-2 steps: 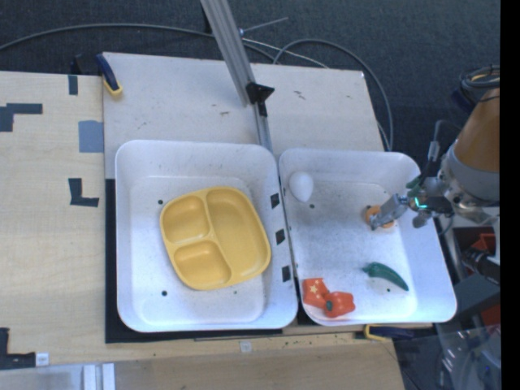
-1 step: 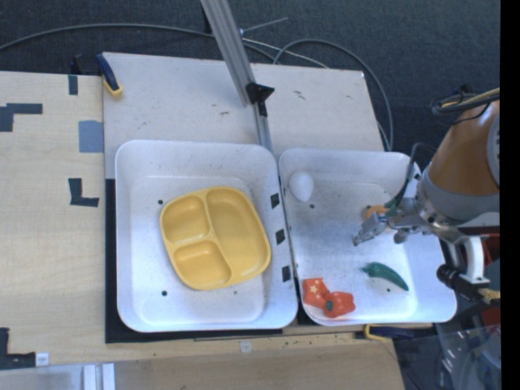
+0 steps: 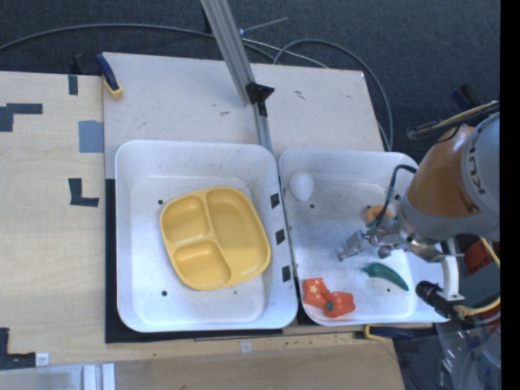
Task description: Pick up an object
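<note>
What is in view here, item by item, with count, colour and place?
bins: 2, white, side by side on the bench
tray: 1, yellow, three compartments, in the left bin
egg-like ball: 1, white, right bin, far corner by the divide
red toy: 1, red-orange with a green bit, right bin, near edge
green piece: 1, dark green, right bin, just below the gripper
orange item: 1, partly hidden beside the wrist
clamp: 1, blue and yellow, bench's far left
arm: 1, grey with orange band, from the right
gripper: 1, metal, low over the right bin
</note>
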### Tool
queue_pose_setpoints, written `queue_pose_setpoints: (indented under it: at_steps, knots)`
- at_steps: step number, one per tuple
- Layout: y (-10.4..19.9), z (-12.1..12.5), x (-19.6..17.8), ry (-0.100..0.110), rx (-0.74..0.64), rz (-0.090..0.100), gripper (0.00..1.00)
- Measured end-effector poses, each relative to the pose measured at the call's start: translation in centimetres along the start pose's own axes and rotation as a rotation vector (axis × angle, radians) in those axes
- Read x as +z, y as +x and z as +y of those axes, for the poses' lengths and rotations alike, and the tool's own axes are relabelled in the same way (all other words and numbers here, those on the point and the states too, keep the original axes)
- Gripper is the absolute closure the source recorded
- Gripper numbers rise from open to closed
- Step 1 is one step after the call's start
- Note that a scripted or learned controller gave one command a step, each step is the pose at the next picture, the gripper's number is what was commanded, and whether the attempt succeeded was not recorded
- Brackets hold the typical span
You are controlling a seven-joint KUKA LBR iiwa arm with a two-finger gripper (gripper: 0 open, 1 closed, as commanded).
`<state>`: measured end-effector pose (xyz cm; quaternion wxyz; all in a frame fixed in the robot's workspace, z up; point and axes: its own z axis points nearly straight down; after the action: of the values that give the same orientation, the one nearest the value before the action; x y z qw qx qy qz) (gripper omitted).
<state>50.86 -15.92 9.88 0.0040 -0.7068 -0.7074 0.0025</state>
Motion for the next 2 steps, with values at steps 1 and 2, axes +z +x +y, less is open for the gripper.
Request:
queue_pose_setpoints:
  at_steps: [1,2]
  knots:
    - [0.00,0.01,0.93,-0.008,0.000,-0.003,0.00]
    - [0.06,-0.01,-0.06,-0.007,-0.001,-0.002,1.00]
